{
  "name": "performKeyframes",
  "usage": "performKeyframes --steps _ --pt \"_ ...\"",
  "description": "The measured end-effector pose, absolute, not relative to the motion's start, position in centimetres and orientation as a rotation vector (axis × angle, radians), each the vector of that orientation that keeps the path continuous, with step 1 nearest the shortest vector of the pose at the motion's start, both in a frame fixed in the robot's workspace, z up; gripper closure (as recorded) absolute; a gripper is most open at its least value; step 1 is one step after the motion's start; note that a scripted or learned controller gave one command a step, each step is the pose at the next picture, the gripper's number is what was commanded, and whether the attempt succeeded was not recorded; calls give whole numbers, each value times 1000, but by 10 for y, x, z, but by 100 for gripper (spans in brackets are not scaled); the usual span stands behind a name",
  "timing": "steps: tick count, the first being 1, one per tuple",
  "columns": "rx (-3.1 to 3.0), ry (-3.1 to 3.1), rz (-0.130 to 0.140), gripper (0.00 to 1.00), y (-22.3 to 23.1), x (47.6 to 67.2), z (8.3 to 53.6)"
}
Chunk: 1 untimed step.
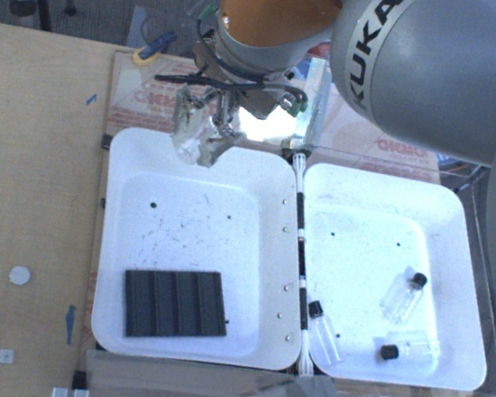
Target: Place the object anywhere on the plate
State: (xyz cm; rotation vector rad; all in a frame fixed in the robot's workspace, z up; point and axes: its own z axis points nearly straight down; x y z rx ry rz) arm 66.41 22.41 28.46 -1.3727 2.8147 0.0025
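Hand (199, 142) over left bin's (132, 159) far rim, plate (175, 302) near front edge.

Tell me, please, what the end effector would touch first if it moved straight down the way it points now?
Probably the back rim or wall of the left bin: the end effector hangs over that edge. Depth is unclear. The dark plate lies nearer the front.

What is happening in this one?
The KUKA arm reaches over the far edge of the left bin, its end effector carrying what looks like a clear vial between its fingers. The dark ribbed plate lies at the near end of that bin, with nothing on it yet. Three more clear, black-capped vials lie in the right bin.
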Motion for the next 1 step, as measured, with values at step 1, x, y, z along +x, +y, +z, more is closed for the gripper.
performKeyframes --steps 1 --pt "-1465 2774 3 100 219 666 221"
